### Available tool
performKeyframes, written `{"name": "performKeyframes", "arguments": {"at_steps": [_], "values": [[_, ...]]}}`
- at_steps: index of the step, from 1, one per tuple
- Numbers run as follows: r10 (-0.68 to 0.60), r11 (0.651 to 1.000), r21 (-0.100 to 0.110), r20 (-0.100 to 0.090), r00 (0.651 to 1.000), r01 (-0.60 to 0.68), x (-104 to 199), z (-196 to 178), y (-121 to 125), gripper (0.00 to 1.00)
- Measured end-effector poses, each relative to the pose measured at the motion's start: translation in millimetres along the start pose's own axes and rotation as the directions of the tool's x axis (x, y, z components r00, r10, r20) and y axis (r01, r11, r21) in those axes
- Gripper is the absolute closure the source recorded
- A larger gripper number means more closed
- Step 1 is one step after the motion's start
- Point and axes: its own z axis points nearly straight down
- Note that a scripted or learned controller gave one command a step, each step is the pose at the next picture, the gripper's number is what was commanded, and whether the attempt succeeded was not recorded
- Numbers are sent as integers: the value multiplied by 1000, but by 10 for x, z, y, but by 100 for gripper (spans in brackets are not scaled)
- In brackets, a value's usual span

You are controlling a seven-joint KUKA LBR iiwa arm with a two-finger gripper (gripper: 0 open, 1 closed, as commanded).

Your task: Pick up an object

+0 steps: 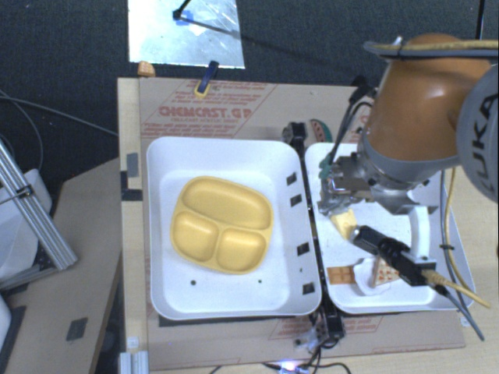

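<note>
Gripper (337, 197) hovers low over the right bin (448, 287); finger state cannot be told. A pale yellow block (343, 224) lies just below it, toward the camera.

Single fixed camera, mounted above the bench and looking down at a slant. The shallow white plastic left bin (226, 228), holding a yellow three-compartment plastic tray (222, 224), lies near frame centre and serves as the landmark. To its right, touching it, the second shallow white bin (421, 298) is partly covered by the grey arm with its orange band (425, 92), which enters from the right edge close to the lens. Beyond the landmark lie brown printed cardboard (210, 107) and dark carpet (62, 37).
</note>
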Motion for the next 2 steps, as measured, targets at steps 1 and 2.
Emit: {"name": "performKeyframes", "arguments": {"at_steps": [1, 2], "values": [[1, 1000, -8, 1, 1000, -1, -329, -1037, -9, 100], [0, 1000, -3, 0, 1000, 0, -445, -944, -9, 100]]}}
